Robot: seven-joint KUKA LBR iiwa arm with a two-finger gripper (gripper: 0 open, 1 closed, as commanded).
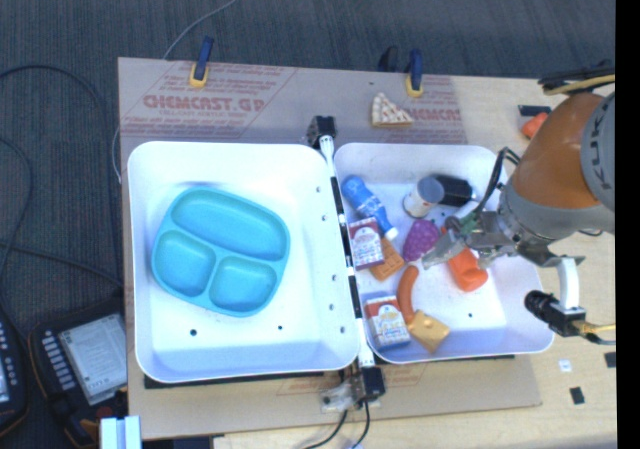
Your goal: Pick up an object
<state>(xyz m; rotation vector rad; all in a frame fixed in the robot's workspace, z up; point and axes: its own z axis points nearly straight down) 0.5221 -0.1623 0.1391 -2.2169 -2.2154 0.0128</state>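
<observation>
Hovering hand (pixel 452 242) in right bin (pixel 520 337), finger state unclear, purple toy (pixel 420 236) just left, orange piece (pixel 468 270) just beside.

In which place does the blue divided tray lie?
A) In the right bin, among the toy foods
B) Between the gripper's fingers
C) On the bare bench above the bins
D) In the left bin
D: the blue divided tray rests flat on the floor of the left bin, while the toy foods lie in the right bin.
</observation>
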